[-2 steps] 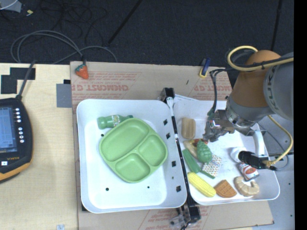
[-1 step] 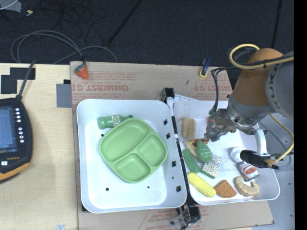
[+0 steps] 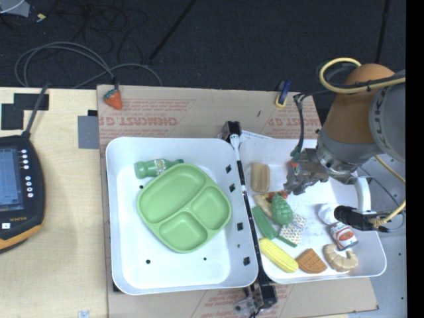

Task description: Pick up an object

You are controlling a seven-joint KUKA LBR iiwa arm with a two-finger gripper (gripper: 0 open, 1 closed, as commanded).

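My gripper point(image 3: 295, 180) hangs low over the upper middle of the right bin point(image 3: 310, 203), with the grey arm and its orange band behind it at the right. Just below and left of it lies a knobbly green toy fruit point(image 3: 281, 210). A tan bread-like piece point(image 3: 260, 176) rests to the gripper's left. Lower in this bin are a green cucumber point(image 3: 264, 222), a speckled square point(image 3: 292, 230), a yellow corn cob point(image 3: 278, 255), an orange-brown biscuit point(image 3: 311, 262), a pale pretzel shape point(image 3: 341, 259) and a small red-and-white can point(image 3: 341, 234).
The left bin point(image 3: 132, 247) holds a green divided plate point(image 3: 185, 207) and a green bottle point(image 3: 156, 167) at its upper left. A black divider point(image 3: 242, 197) separates the bins. A handheld controller point(image 3: 16, 191) lies on the bench at far left.
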